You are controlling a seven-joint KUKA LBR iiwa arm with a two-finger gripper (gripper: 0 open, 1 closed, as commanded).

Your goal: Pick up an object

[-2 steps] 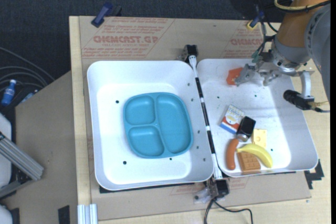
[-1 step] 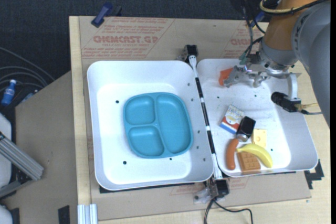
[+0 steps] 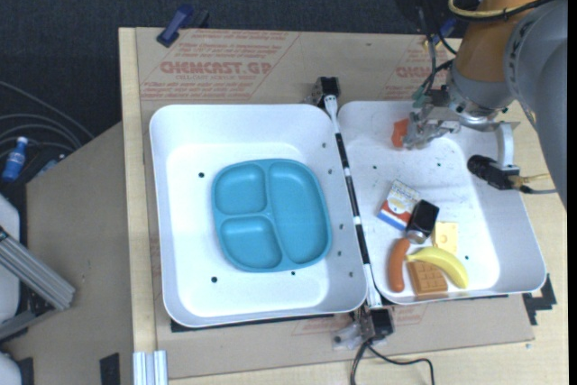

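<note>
One small upright orange object (image 3: 399,134)

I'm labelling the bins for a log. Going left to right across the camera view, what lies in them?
Blue divided plate in the left bin → hot dog → banana in the right bin. The small items between them overlap, so I leave them out.

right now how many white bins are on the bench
2. The left bin holds a blue divided plate. The right bin holds a pile of small items near its front, with the arm's jaws at its back beside a small orange item.
</note>
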